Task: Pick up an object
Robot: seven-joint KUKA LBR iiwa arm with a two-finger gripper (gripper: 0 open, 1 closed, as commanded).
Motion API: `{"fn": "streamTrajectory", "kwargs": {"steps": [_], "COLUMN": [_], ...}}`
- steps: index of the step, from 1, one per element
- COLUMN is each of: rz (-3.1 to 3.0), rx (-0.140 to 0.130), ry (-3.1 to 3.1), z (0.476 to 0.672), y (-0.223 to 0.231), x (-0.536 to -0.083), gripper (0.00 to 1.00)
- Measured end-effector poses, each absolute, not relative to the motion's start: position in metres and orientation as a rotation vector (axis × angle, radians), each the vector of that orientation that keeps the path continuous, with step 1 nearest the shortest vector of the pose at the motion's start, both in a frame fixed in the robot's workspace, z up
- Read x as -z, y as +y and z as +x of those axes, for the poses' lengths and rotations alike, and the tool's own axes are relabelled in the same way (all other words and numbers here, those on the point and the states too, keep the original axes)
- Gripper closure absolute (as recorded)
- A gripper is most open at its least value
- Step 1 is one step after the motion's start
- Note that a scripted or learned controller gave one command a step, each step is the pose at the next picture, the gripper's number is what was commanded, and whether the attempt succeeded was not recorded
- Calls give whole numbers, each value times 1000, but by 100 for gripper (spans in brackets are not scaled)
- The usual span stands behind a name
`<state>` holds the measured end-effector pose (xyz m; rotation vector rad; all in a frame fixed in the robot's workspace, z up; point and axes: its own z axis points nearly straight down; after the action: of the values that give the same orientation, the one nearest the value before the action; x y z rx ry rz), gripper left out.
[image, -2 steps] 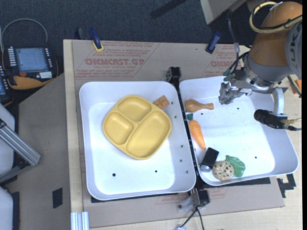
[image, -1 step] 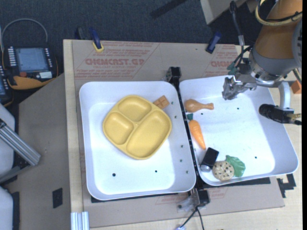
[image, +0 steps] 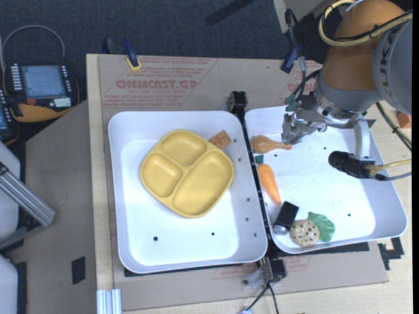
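Grey hand (image: 292, 131) hovers by a toy drumstick (image: 268, 144) in the right bin (image: 386, 208); finger spread unclear; next, lowering to grasp.

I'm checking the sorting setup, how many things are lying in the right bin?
5, maybe more hidden under the arm: a chicken drumstick at the gripper, a carrot along the left wall, and a black block, a cookie and a green leaf near the front.

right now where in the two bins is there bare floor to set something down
Left bin: bare floor along the front, below the yellow plate. Right bin: open middle between the end effector and the cookie. Crowded along the divider: drumstick, carrot.
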<state>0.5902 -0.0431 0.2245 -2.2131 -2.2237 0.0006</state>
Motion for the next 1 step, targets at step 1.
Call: {"fn": "streamTrajectory", "kwargs": {"steps": [1], "rz": [-2212], "rx": [0], "ry": [-2226], "z": [580], "y": [13], "x": [-234], "gripper": [100]}}
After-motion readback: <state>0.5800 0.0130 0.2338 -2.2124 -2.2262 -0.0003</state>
